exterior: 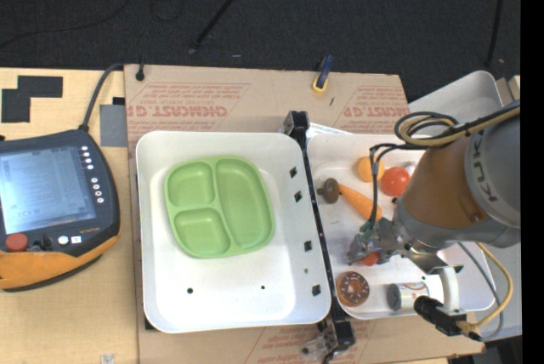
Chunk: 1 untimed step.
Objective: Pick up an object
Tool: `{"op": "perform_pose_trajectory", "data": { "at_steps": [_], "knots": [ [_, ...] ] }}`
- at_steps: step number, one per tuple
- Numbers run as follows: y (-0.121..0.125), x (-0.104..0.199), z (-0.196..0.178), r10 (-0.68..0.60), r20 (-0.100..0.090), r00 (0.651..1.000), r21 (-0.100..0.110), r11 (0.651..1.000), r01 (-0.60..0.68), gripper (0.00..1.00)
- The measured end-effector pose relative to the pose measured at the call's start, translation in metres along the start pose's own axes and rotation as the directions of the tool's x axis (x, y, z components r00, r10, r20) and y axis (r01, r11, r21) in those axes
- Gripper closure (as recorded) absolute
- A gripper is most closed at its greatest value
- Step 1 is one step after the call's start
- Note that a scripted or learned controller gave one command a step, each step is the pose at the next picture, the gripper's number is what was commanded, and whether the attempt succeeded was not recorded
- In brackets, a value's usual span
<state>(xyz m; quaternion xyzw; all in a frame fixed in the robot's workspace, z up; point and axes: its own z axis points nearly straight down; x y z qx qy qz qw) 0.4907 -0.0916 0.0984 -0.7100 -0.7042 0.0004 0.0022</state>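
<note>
Working low in the right bin (340, 151), I'm bringing the gripper (364, 249) down near the donut (352, 288) by its front edge. I'm keeping the descent slow and centred, clear of the carrot (357, 200); I cannot tell how the jaws stand.

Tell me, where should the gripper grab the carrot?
Probably across the carrot's thick middle, coming straight down from above. It lies flat and slanting in the right bin, long and narrow, so closing across its width seems safest. The brown thing crowds its left tip.

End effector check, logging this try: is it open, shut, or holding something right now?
End effector: cannot be told; it sits low in the right bin, its tip blurred among small items.
</note>
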Motion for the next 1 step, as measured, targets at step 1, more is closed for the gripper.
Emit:
{"op": "perform_pose_trajectory", "data": {
  "at_steps": [1],
  "knots": [
    [0.0269, 0.0591, -0.2348, -0.014, 0.001, 1.000, -0.020, 1.000, 0.014, 1.00]
  ]
}}
